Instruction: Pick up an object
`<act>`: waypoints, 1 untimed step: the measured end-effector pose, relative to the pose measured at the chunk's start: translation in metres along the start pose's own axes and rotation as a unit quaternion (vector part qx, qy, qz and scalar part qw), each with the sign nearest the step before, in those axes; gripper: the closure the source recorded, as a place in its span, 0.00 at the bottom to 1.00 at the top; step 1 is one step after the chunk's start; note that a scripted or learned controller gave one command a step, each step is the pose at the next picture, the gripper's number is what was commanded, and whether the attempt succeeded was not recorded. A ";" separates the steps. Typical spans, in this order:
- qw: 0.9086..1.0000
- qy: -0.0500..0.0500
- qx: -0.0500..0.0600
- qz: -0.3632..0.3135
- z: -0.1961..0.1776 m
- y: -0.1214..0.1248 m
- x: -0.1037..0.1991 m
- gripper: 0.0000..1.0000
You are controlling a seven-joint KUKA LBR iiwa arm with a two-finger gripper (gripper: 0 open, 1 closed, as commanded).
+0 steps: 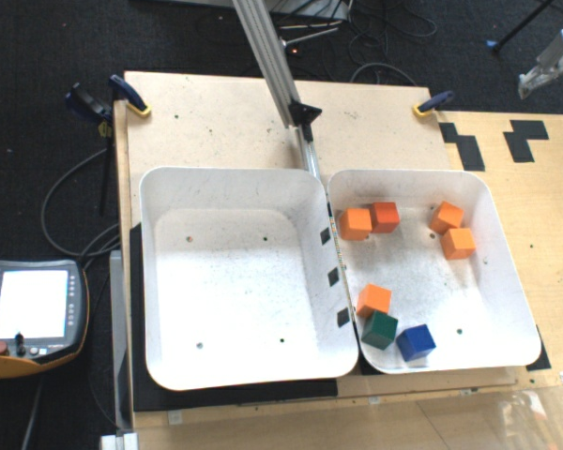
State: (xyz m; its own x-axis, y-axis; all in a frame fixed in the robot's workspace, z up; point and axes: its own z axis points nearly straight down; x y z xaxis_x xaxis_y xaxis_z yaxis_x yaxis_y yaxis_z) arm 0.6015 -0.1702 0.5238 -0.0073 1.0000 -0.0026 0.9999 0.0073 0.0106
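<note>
Blue cube (416,341) near right bin (507,279) front rim, touching green cube (379,329)

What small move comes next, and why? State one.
Probably swing the gripper from the view's upper right to above the right bin, since all six cubes lie there. The blue cube looks a fair target: its right side is free, though the green cube sits close on its left.

Five small orange cubes (357,222), one dark green cube (379,329) and one blue cube (416,341) lie in the right white bin (507,279).
</note>
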 end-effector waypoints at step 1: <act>1.000 0.002 0.009 0.005 0.163 0.003 -0.032 0.00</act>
State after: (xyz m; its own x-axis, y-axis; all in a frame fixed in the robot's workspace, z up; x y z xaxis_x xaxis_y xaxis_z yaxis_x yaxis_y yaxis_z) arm 0.6068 -0.2023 0.3612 0.0019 1.0000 0.0008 1.0000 -0.0019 -0.0079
